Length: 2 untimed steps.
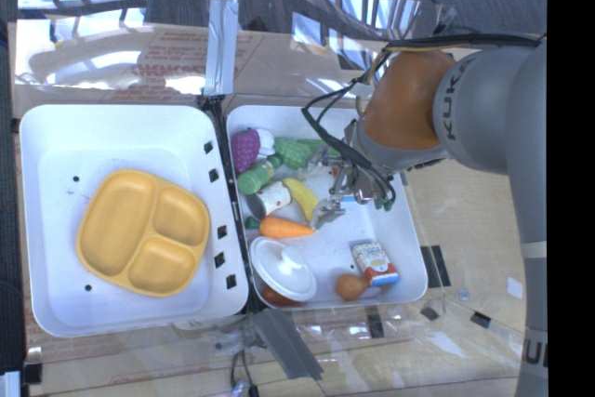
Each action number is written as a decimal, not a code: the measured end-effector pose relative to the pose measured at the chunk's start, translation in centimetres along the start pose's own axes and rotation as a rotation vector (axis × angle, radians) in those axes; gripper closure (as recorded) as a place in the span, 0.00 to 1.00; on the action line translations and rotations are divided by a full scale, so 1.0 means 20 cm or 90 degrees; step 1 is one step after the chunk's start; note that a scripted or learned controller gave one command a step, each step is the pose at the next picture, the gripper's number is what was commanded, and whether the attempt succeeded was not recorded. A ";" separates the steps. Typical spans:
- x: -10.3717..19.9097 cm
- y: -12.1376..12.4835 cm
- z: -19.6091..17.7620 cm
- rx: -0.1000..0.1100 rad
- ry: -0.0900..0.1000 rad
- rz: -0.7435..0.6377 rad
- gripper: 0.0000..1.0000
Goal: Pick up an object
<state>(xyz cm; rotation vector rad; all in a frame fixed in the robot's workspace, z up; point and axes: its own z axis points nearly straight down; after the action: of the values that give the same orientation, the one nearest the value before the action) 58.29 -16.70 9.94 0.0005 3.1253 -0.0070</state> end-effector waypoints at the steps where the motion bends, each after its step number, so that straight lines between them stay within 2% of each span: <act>1: 0.05 0.36 0.03 -0.003 0.007 -0.020 0.00; 2: 0.17 -0.13 -0.63 0.001 0.002 -0.017 0.00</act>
<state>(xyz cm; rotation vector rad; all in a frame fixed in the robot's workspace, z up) 54.75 -19.16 22.41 -0.0416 3.1289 -0.0104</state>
